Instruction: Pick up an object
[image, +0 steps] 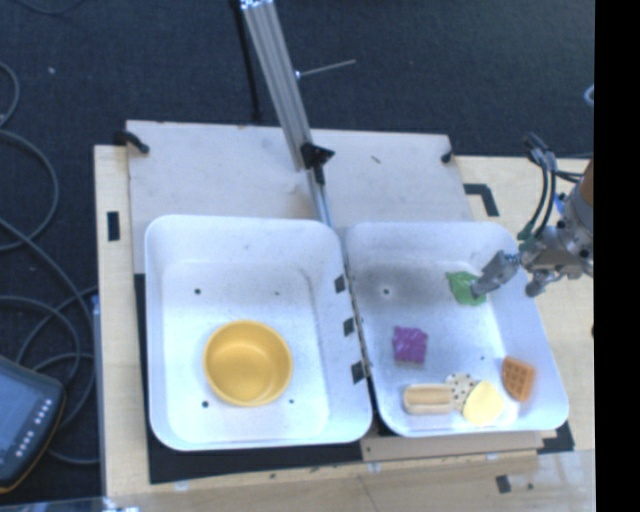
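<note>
My gripper (516, 277) hangs over the right edge of the right bin (420, 232), open, with nothing between its fingers. Its left finger (493, 271) is right beside a small green object (461, 288) lying at the bin's upper right. Lower in the same bin lie a purple block (409, 344), a tan bread-like roll (428, 399), a small spotted piece (459, 385), a pale yellow rounded piece (484, 405) and an orange waffle-like piece (517, 378). A yellow bowl (247, 362) sits in the left bin (165, 245).
A slanted metal pole (283, 85) rises behind the two bins, clamped near their shared corner. Cables trail from the arm (545, 200) at the right. A tablet-like device (25, 420) and cables lie on the floor at left.
</note>
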